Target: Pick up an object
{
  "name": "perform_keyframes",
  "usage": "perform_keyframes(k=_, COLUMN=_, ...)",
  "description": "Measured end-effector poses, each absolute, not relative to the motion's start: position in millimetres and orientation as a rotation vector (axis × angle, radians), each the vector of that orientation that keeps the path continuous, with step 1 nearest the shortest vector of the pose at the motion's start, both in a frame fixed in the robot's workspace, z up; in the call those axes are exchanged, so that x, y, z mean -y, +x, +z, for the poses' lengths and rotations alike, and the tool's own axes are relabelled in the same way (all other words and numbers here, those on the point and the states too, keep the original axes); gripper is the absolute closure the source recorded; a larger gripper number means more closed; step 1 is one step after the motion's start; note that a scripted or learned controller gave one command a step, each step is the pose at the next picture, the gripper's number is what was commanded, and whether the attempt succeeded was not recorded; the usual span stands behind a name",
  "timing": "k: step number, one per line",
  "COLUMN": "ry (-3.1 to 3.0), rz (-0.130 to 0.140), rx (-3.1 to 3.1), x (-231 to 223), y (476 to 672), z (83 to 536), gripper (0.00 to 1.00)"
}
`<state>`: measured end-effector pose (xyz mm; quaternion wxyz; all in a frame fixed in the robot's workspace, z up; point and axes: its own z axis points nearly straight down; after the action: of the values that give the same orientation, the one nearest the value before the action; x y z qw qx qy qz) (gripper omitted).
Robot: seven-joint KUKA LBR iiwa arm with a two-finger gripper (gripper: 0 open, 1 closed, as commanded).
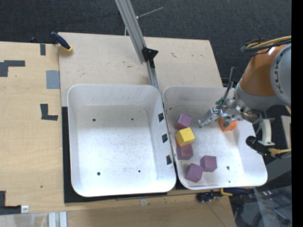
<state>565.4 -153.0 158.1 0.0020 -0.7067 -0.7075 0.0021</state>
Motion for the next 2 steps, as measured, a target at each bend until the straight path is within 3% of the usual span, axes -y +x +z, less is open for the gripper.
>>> perform_keyframes(k=1, ry=-2.217, rz=0.007, rx=2.219, x=153, y=564.2, z=114, gripper=0.00)
perform_keyframes(k=2, ry=-2.217, rz=0.003, rx=2.222, x=152, y=565.4, z=127, gripper=1.00)
